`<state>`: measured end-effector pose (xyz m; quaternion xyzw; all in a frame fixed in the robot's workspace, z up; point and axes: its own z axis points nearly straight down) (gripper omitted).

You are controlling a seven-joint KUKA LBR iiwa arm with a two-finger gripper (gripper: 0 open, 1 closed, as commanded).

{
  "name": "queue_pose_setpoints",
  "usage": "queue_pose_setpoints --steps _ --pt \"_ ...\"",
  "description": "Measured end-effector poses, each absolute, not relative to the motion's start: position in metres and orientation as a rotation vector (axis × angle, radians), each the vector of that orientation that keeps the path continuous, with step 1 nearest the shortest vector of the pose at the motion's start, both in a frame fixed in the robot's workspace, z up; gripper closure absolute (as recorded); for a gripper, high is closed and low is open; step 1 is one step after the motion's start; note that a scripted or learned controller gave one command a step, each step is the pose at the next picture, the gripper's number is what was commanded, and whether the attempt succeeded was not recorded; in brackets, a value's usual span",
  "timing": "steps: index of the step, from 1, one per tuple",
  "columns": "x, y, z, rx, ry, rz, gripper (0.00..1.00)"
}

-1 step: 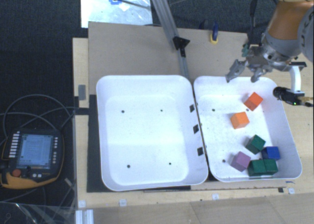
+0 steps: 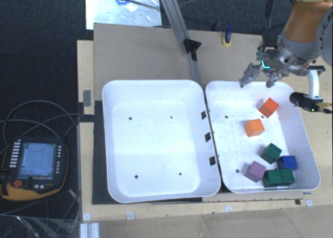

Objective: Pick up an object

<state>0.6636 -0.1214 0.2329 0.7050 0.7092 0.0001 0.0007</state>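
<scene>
My gripper hangs over the far edge of the right bin, its two fingers spread apart with nothing between them. Below it in that bin lie two orange blocks, one closer to the gripper and one a little nearer the front. Toward the bin's front right corner sit a dark green block, a blue block, a purple block and a larger green block, packed close together.
The left bin adjoins the right one. A slanted metal pole rises behind the bins. A teach pendant with cables lies at the far left. A black fitting on a white bracket sits at the right bin's rim.
</scene>
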Motion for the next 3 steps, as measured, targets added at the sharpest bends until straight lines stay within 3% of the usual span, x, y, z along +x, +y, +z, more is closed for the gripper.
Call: queue_pose_setpoints --steps 2,3 --pt "0.659 -0.12 0.108 2.22 2.227 -0.004 0.0" --pt "0.66 -0.12 0.09 2.218 2.225 -0.001 0.0"
